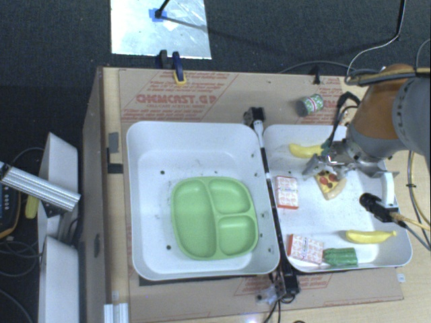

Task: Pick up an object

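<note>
My gripper (pixel 326 164) hangs low over the right bin (pixel 390 180), at its upper middle. A toy pizza slice (pixel 330 184) lies directly beneath it, touching or nearly touching its tip. Just left of the gripper, near the bin's back wall, lies a yellow banana (pixel 303 151). The grey arm with its orange band (pixel 377 106) comes in from the right above the bin. Nothing is visibly lifted off the bin floor.
The right bin also holds a red-and-white box (pixel 287 192), a second such box (pixel 306 248), a green packet (pixel 340 256) and another banana (pixel 369 235). A green divided plate (pixel 215 217) lies in the left bin (pixel 155 153). A small can (pixel 312 104) sits behind the bins.
</note>
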Robot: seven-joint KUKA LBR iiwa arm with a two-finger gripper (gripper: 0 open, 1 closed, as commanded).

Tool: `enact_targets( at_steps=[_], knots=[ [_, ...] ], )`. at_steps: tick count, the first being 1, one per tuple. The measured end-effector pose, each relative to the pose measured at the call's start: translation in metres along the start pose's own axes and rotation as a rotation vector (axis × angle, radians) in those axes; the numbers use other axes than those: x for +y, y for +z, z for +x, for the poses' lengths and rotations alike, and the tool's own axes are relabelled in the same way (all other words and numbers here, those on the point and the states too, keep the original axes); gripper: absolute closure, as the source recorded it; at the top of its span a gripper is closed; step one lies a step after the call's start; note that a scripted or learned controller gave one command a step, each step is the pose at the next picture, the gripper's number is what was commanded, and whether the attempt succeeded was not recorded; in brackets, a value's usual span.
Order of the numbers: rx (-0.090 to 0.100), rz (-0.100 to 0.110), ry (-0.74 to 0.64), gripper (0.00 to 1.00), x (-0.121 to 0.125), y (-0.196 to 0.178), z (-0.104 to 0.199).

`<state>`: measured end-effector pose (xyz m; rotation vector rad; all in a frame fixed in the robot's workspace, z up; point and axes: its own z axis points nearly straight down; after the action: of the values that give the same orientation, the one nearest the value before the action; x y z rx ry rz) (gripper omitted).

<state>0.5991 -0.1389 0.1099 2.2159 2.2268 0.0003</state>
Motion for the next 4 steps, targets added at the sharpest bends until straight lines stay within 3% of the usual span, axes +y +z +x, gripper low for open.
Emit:
enact_targets(
  at_steps=[1, 2, 3, 4],
  knots=[
    [-0.005, -0.010, 0.003, 0.00, 0.003, 0.021, -0.013],
    [-0.006, -0.018, 0.002, 1.00, 0.005, 0.007, -0.014],
    [-0.002, 0.000, 0.004, 1.00, -0.019, -0.006, -0.054],
    [-0.001, -0.003, 0.003, 1.00, -0.043, -0.050, -0.041]
  ],
)
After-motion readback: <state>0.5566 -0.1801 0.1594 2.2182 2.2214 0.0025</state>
